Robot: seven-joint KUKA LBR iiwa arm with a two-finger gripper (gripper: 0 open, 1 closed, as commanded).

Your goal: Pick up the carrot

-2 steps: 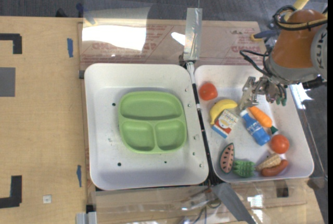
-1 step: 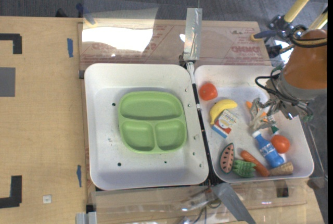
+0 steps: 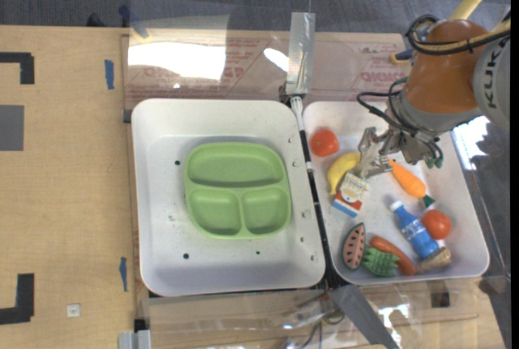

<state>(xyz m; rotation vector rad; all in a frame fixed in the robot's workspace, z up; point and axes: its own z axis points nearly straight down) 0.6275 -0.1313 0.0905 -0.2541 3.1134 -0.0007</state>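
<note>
My gripper [image 3: 379, 151] hangs over the right bin [image 3: 474, 209], fingers apart, nothing between them. The carrot [image 3: 408, 179] lies just beside it, right of the banana [image 3: 341, 170]. Looks like light, stiff, smooth plastic; I'd grab across the thick middle, not the tapered tip.

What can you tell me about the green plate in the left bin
The green plate is a light green tray that looks like plastic, with rounded corners and three compartments: one long one along the far side, two smaller ones nearer the camera. It lies flat and upright near the middle of the left bin, with nothing in its compartments.
</note>
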